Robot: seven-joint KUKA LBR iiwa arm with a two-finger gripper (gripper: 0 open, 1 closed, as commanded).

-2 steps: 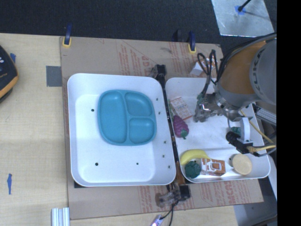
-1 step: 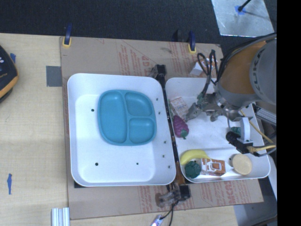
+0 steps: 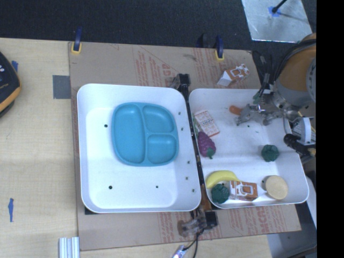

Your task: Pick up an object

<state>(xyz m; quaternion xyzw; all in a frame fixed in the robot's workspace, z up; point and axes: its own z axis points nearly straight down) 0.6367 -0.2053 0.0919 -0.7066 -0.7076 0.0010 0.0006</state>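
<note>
The right bin (image 3: 242, 144) holds several small things. An orange carrot-like piece (image 3: 235, 110) lies near its far wall. My gripper (image 3: 253, 118) hangs low over the bin's far right part, just right of that piece, open, with nothing between its fingers. A red-and-white card (image 3: 206, 123) and a purple grape bunch (image 3: 206, 144) lie along the left wall. A dark green lump (image 3: 270, 152) sits at the right. Along the near wall are a yellow banana (image 3: 221, 177), a green round thing (image 3: 219, 193), an orange-and-white carton (image 3: 243, 190) and a tan disc (image 3: 276, 187).
The left bin (image 3: 94, 160) holds a blue divided plate (image 3: 145, 134). A small carton (image 3: 234, 75) lies on the cardboard beyond the right bin. A black and yellow device (image 3: 6, 85) sits at the bench's left edge. Black brackets (image 3: 184, 82) join the bins.
</note>
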